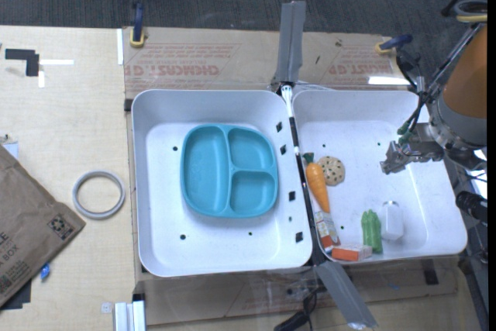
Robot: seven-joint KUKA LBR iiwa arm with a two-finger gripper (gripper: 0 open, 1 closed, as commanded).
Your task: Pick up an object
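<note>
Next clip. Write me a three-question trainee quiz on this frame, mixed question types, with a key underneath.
1. True or false: the turquoise three-compartment plastic tray lies in the right white bin.
2. Multiple choice: which item lies immediately right of the orange toy carrot?
A. round speckled cookie
B. green ridged toy vegetable
C. grey tape ring
3. Fill in: the two-finger gripper hovers over the ____ bin.

Key:
1. False; the tray lies in the left white bin.
2. A.
3. Right.
</note>
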